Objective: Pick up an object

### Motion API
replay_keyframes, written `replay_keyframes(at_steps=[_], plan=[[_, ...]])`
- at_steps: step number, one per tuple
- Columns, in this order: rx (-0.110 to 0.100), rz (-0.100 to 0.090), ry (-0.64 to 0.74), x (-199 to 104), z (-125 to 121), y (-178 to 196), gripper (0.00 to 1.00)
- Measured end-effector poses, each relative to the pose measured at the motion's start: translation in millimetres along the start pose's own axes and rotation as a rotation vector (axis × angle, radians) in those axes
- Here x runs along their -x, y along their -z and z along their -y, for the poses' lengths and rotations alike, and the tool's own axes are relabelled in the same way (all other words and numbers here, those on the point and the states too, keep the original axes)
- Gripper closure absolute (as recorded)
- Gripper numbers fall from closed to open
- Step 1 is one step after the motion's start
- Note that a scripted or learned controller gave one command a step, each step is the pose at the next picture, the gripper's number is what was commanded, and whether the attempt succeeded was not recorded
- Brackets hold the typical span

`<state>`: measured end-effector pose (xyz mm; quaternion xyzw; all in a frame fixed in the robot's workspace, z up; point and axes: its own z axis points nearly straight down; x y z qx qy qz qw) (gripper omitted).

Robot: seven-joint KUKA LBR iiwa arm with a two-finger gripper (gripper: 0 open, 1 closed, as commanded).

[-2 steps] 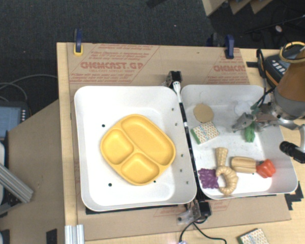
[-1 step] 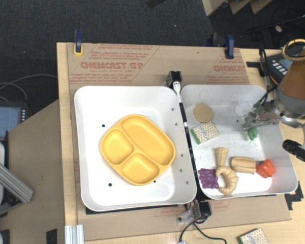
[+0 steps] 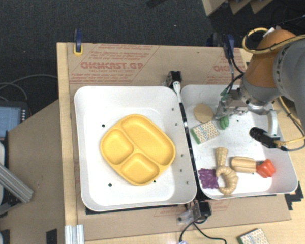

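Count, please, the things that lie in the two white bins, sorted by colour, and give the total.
Yellow: 1, the divided tray
Tan: 4, round disc, cone, croissant, roll
Green: 2, patterned packet, small piece by the gripper
Purple: 1, grapes
Orange-red: 1, piece
Total: 9

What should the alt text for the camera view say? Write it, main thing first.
A grey arm's gripper is lowered into the right bin over a small green item, among toy foods. The left bin holds a yellow divided plate.
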<state>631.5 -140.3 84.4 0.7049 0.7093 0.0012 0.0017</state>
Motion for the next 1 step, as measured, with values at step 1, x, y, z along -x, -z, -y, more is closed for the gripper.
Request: replay_keyframes(at_steps=[1], plan=[[0.003, -0.003, 0.001, -79.6, 37.1, 107.1, 1.0]])
